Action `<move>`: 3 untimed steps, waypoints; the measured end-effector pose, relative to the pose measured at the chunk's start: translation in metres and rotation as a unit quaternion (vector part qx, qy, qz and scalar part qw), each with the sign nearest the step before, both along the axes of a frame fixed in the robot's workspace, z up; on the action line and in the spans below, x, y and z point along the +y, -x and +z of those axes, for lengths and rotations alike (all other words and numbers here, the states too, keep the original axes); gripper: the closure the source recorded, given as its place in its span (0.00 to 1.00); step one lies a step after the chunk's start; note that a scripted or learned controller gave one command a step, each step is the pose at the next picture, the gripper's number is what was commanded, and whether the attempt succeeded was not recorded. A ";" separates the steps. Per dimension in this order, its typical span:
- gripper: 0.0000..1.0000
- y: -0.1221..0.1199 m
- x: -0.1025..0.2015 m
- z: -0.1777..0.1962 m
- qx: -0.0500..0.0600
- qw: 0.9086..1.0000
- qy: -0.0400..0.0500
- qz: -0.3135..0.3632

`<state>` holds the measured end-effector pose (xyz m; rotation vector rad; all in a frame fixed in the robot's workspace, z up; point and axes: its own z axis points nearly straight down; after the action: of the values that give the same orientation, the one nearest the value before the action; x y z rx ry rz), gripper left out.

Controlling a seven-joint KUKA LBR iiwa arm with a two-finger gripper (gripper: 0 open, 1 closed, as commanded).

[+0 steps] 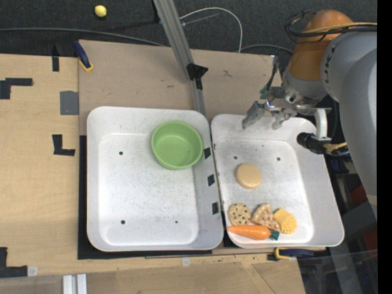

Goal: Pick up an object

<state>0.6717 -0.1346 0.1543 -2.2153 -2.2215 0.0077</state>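
Counted 2 shallow white plastic bins side by side: left bin (104, 225) and right bin (318, 219), touching along the middle seam. In left bin, 1 round light-green plastic bowl (177, 144), upright, near the far right corner, just beside the seam. In right bin, 5 small items: 1 round tan disc like a biscuit or bun (248, 176) near the centre, apart from the rest; then a cluster along the near edge w/ 1 brown dotted round cookie-like piece (239, 214), 1 pale pretzel-like piece (263, 214), 1 yellow bumpy piece like corn (285, 220), and 1 orange toy carrot (250, 231) lying flat, touching or nearly touching the cookie piece. Hung over the far edge of right bin: 1 two-finger metal gripper (264, 120) on the grey arm w/ orange band (318, 32), fingers spread apart, nothing between them, well apart from the tan disc and the cluster. Bench surface: light wooden board (37, 164) at left w/ black tape marks, brown cardboard-like sheet (135, 72) behind the bins, dark floor beyond. Also seen: 1 grey metal pole (174, 29) slanting down to the seam at the far side, 1 small yellow ball (100, 10) on the dark floor far left, black and white cables (226, 14) looping across the back.
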 end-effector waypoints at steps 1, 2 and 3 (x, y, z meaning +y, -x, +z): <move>0.00 0.008 -0.004 -0.061 0.001 1.000 0.000 -0.001; 1.00 0.007 -0.003 -0.047 -0.001 1.000 0.000 0.000; 1.00 0.011 -0.004 -0.003 -0.005 1.000 0.000 -0.001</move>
<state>0.6608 -0.1388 0.1513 -2.2221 -2.2241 -0.0026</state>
